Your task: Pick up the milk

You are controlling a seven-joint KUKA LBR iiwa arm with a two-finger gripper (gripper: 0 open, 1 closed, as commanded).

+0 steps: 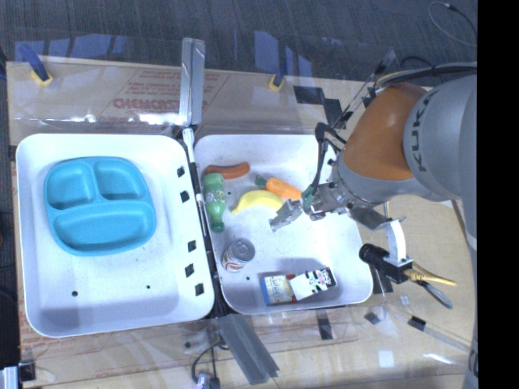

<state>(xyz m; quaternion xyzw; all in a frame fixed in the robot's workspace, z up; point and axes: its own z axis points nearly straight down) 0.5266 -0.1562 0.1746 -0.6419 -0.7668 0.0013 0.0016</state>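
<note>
Bright, even light from above; sharp in the middle, a little soft at the borders.

The two white bins (268, 148) are strongly lit and almost washed out, with soft short shadows under the objects. The clear plastic sheet (97, 87) behind them gives pale blue glare. The arm (405, 140) has a smooth shine on its orange band. The dark floor on top stays dim and grainy.

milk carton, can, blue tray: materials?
Milk carton: likely coated paperboard, boxy with printed panels. Can: looks like metal, shiny silver top. Blue divided tray: probably moulded plastic, smooth, uniform colour with soft sheen.
</note>
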